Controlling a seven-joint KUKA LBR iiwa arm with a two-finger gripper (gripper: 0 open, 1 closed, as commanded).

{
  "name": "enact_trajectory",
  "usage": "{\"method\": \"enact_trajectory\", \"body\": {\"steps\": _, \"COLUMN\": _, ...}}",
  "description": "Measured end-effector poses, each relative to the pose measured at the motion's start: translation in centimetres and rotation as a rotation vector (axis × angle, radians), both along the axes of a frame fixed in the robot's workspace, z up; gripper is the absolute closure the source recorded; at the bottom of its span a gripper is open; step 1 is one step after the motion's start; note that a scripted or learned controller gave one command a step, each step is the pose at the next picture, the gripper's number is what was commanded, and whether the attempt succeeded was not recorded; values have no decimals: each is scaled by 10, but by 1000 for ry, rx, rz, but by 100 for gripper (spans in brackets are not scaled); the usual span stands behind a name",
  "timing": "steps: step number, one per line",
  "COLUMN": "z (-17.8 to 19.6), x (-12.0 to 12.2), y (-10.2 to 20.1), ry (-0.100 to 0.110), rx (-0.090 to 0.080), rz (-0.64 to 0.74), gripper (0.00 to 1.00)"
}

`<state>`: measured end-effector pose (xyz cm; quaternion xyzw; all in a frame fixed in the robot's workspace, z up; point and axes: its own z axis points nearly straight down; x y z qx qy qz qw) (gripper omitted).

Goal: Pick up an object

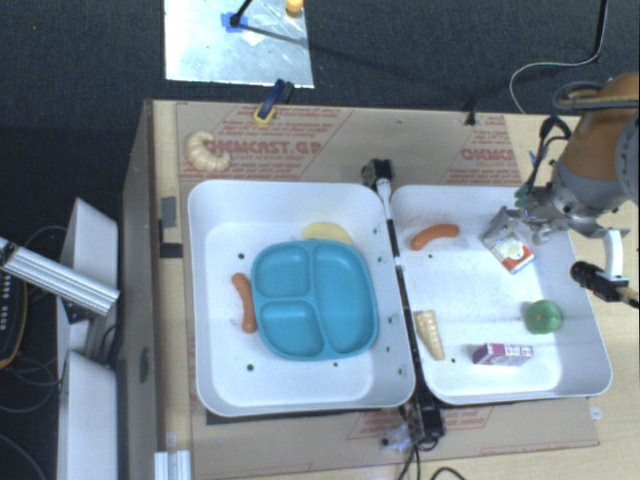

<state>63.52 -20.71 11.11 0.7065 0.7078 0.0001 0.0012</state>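
Nearest, in the right bin (590,368), lying flat: a small purple-and-white carton (502,353), near a pale cone-shaped toy (430,334) and a green ball (543,316). Scattered loose and apart, probably to offer separate grasp targets. Across in the left bin (215,368): a blue divided plate (315,298), flanked by a toy sausage (244,301) and partly covering a yellow piece (327,232). Farther back on the right: a second sausage (435,235) and a tilted red-and-white carton (514,254), right at the gripper (522,224). Likely the chosen target, judging by that closeness. Clenched or released, gripped or merely touched: cannot tell.
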Motion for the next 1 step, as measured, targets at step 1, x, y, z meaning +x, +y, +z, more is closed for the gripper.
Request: {"method": "enact_trajectory", "body": {"steps": 1, "z": 6, "x": -13, "y": 0, "ry": 0, "rx": 0, "rz": -1, "gripper": 0}}
